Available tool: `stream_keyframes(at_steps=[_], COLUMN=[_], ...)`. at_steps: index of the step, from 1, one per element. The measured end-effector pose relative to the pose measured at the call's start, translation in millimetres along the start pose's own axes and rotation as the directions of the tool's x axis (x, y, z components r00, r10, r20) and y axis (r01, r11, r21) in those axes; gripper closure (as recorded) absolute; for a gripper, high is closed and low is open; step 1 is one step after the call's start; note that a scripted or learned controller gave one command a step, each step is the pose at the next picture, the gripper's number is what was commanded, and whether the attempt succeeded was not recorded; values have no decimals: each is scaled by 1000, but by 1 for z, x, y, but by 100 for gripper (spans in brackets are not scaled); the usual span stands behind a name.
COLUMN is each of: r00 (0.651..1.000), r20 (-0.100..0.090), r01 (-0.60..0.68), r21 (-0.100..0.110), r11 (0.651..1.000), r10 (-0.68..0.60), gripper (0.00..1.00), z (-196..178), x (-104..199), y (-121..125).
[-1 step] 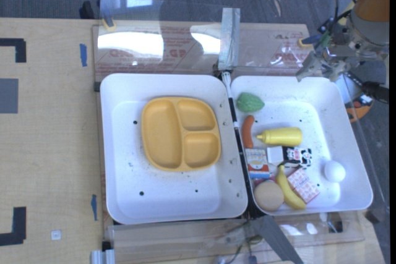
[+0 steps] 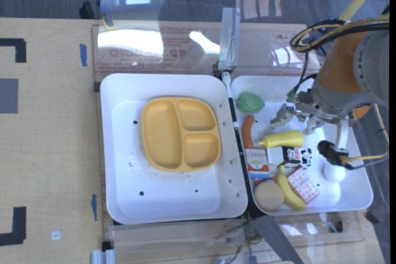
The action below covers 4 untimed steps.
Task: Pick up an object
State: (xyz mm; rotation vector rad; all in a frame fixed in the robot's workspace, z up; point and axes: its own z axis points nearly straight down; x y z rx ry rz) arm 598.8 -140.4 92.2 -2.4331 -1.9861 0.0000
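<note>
Seen from above at a slant, the grey arm with its orange band is reaching in from the right and hanging over the right-hand shallow white bin, its two-finger gripper hovering just above the bin's upper middle; whether the fingers are spread or pressed together cannot be told from this angle, and nothing is showing between them. Just below the gripper a yellow plastic squeeze bottle is lying on its side, pointing left, and nearest of all the objects to the fingertips. To its left a long orange-red sausage-shaped toy is lying along the bin's left wall, with a green rounded leafy toy sitting above it near the upper left corner. Below the bottle a small red-and-white carton is resting beside a small black-and-white patterned box. A yellow banana is curving down toward the bin's front edge, touching a pink-and-white checked packet on its right and a round tan bun-like object on its left (the three are crowding the lower left corner). A white ball is sitting toward the right side, near a black cable end. In the left-hand shallow white bin a yellow three-compartment plastic plate is lying flat near the centre, well apart from the arm. Both bins are sitting side by side on a pale wooden bench.
</note>
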Motion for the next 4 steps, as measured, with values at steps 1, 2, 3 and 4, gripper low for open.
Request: stream_keyframes(at_steps=[1,2,3,4], r00=[999,992,993,941], r20=[0,0,2,0], r01=[32,123,122,339], r21=[-5,-9,-17,-7], r11=[999,992,992,941], r10=[-32,-123,-122,-339], gripper=[0,0,100,100], z=[5,4,-7,-95], x=[-1,-11,-11,81], y=[-54,-98,-96,-24])
